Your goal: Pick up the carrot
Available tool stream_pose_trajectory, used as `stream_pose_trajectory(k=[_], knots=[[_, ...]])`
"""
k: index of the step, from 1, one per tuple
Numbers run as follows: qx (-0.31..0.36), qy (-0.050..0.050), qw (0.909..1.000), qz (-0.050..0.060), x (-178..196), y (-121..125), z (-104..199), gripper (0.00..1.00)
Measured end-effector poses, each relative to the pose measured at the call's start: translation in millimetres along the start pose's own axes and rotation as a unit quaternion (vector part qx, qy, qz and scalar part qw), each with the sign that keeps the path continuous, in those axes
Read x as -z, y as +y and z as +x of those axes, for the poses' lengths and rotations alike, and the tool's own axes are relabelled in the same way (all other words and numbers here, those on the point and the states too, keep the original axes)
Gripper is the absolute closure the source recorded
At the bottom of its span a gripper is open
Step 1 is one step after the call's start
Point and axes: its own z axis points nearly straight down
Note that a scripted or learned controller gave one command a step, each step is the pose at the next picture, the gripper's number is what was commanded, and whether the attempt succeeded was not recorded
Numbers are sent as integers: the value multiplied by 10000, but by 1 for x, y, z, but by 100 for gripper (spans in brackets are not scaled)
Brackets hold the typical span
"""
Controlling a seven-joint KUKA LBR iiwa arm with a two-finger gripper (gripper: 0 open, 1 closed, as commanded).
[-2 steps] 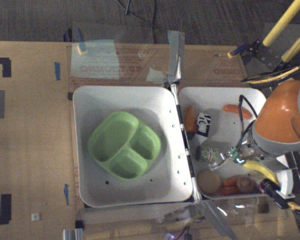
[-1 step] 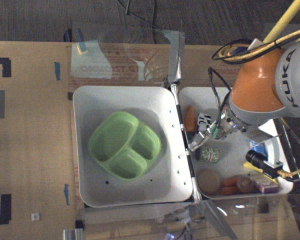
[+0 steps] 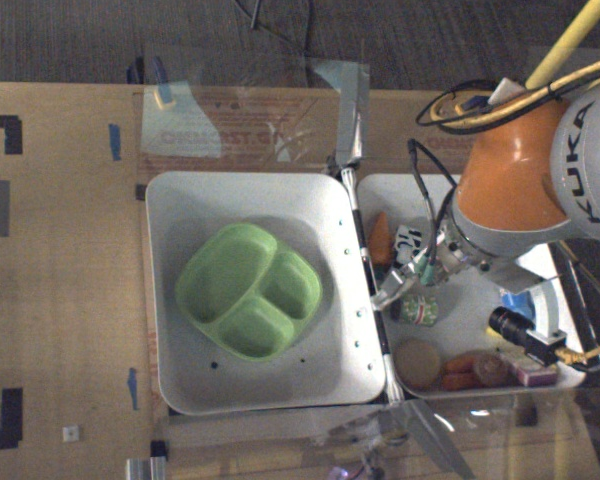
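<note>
The small orange carrot [image 3: 381, 238] lay by the left wall of the right white bin [image 3: 480, 320], close to the divider edge. The two-finger gripper [image 3: 400, 286] hung just below it, fingers spread, holding nothing. In the left white bin [image 3: 170, 218], a green three-part plate [image 3: 248, 290] had open room all around.

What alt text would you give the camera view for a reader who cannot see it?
The gripper of a grey and orange arm hangs low at the left side of the right bin, just below an orange carrot lying against the bin's left wall. The left bin holds a green divided plate.
</note>
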Motion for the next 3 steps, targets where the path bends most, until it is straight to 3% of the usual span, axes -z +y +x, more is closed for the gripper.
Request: stream_pose_trajectory(k=[1, 2, 3], knots=[[-327, 0, 9995, 4, 1, -72, -68, 0], [118, -3, 9999, -3, -94, -62, -78, 0], [-1240, -9, 9923, -14, -116, -51, -95, 0]])
